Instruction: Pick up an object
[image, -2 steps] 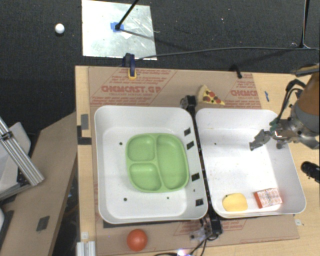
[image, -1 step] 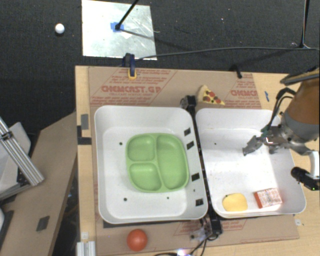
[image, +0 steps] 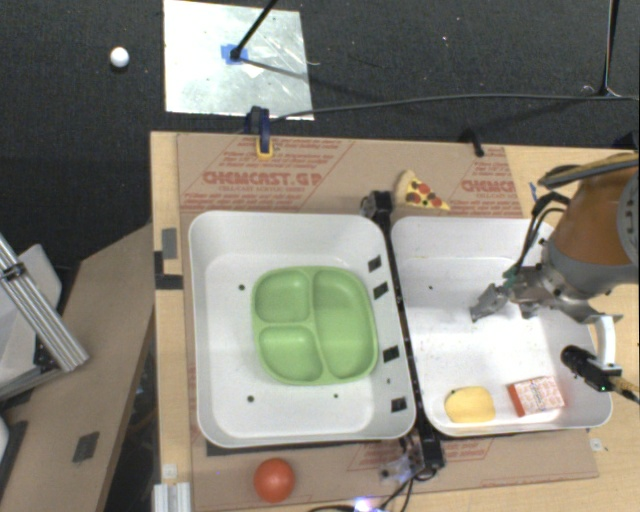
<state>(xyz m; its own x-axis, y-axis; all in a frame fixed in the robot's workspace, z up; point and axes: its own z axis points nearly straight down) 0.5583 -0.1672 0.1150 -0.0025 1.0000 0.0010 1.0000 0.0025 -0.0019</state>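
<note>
Camera view shows the arm (image: 600, 235) entering from the right, with its gripper (image: 495, 300) low over the right bin (image: 440, 250). Whether the gripper is wide or narrow cannot be told at this angle, and nothing is seen held in it.

Candidate objects lie along the near wall of the right bin: a yellow object (image: 469, 404) near the bin's near-left corner, and a small red-and-white box (image: 535, 396) just beside it to the right. Both are well apart from the gripper, which hangs over bare bin floor. Judged from this layout, no pick is in hand; the gripper would need to travel toward the near wall to reach either item. Their position close to the wall may hinder the approach.

The left bin (image: 215, 260) holds a green divided plate (image: 314, 325), lying flat near its centre, which probably makes it a harder grasp.

Both bins rest side by side on a brown board surface (image: 300, 170) printed with red lettering. Outside the bins, a toy pizza slice (image: 422, 191) lies on the surface behind the bins, and a red ball (image: 274, 479) sits in front of the left bin. A blue clamp (image: 260, 127) grips the far edge. Beyond is dark flooring carrying a reflective sheet (image: 235, 60) and a small white ball (image: 120, 57).
</note>
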